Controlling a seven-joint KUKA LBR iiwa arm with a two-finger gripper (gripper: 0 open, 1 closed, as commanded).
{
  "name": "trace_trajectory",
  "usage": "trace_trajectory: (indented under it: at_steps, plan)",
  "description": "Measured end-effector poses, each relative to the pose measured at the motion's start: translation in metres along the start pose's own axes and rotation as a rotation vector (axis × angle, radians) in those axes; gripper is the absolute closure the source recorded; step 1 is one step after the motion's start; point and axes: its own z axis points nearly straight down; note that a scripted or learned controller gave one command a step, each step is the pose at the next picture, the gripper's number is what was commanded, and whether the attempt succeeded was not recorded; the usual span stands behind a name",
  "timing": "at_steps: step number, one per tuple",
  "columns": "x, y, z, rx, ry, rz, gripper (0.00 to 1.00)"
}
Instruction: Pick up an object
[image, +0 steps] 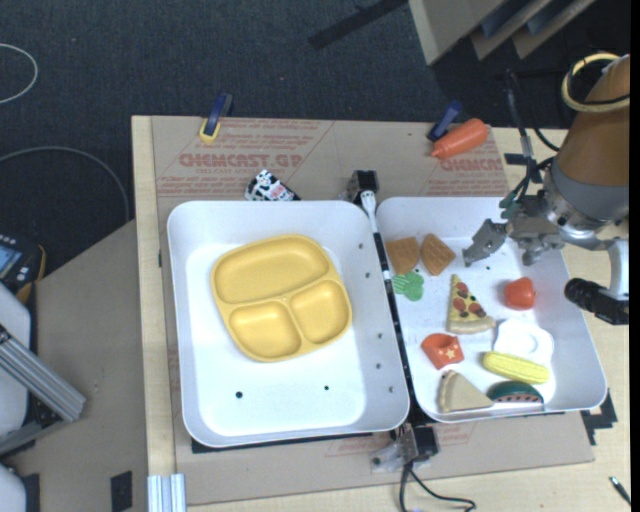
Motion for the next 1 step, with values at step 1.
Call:
trace_trajectory:
  at_steps: [1]
  plan:
    - [0.0001, 0.0028, -0.0069, -0.013, -0.002, -0.003, 0.0]
